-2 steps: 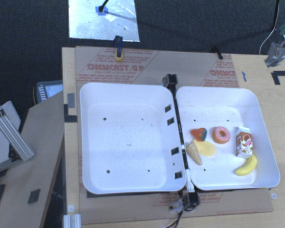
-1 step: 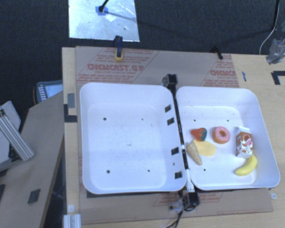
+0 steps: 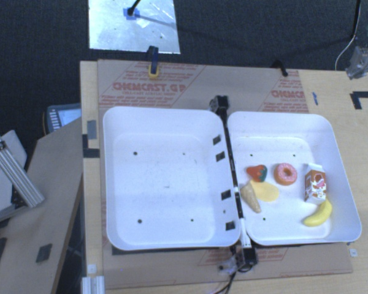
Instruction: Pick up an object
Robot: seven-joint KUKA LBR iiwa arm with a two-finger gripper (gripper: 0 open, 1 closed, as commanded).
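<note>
The right bin (image 3: 331, 133) holds several small toy foods near its front. A red strawberry with a green top (image 3: 256, 173) lies beside a pink donut (image 3: 286, 174). In front of them a tan cone (image 3: 251, 197) touches a pale yellow disc (image 3: 267, 192). A small red and white carton (image 3: 314, 185) stands upright at the right, with a yellow banana (image 3: 318, 214) just in front of it near the bin's front right corner.
The left bin (image 3: 116, 164) sits against the right one, joined by a black hinge strip (image 3: 228, 170). Both rest on a cardboard sheet (image 3: 190, 84). A grey metal piece with a cable (image 3: 363, 60) hangs at the top right edge. A shiny plate (image 3: 134, 17) lies beyond the bench.
</note>
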